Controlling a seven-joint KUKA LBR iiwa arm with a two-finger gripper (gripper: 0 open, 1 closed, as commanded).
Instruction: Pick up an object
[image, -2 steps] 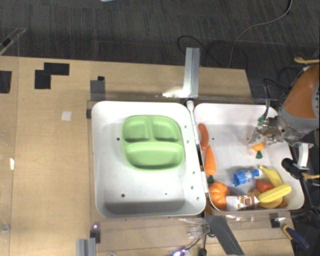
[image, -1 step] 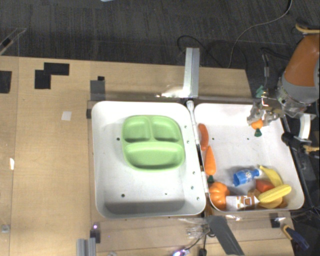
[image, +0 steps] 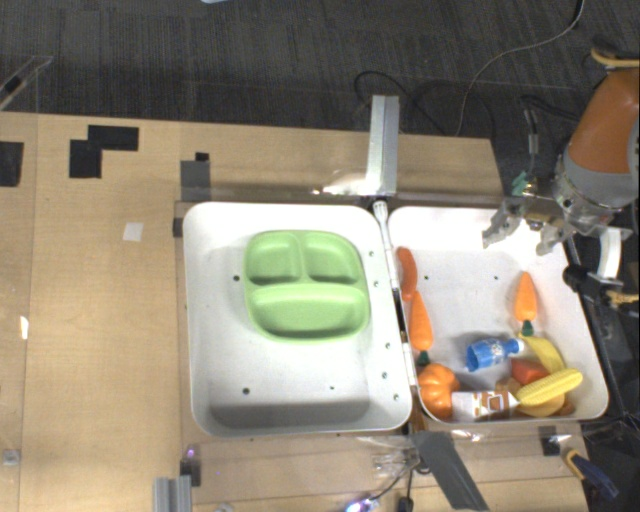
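Gripper (image: 521, 232) noted spread wide and empty above the right bin (image: 455, 235) far edge, well apart from the nearest carrot (image: 526, 298); a miss is judged likely if descent lands on bare floor.

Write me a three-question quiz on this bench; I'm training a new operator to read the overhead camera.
1. True or false: the green divided plate lies in the left bin.
2. Which thing lies nearest the claw? A) pumpkin B) lone carrot C) blue bottle
3. Fill in: the bananas sit in the right bin's ____ right corner.

Key: 1 true. 2 B. 3 near (bottom of the view). The claw hangs open over the right bin's far right edge, holding nothing.
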